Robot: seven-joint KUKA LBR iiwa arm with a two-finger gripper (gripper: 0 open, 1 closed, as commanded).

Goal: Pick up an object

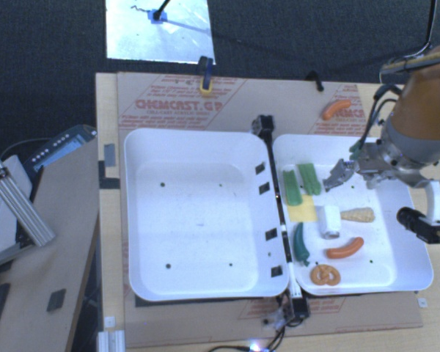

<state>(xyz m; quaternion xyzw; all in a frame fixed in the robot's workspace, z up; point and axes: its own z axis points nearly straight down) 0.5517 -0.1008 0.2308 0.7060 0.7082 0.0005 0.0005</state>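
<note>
White shallow right-hand bin [414, 270] on tabletop holds: two green bean-like strips [301, 180], yellow flat square [303, 210], white short cylinder [330, 221], tan corn-like piece [357, 215], orange sausage [345, 248], brown pretzel [324, 274]. Grey two-finger gripper [339, 174] hovers just beside the strips; whether the jaws are apart cannot be told. Sausage likely light, firm, smooth; grip across its middle.

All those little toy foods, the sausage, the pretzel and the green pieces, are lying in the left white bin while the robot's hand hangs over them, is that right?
Not quite. The camera view shows the sausage, pretzel and green pieces lying in the right bin, not the left one. The hand does hang over them.
</note>
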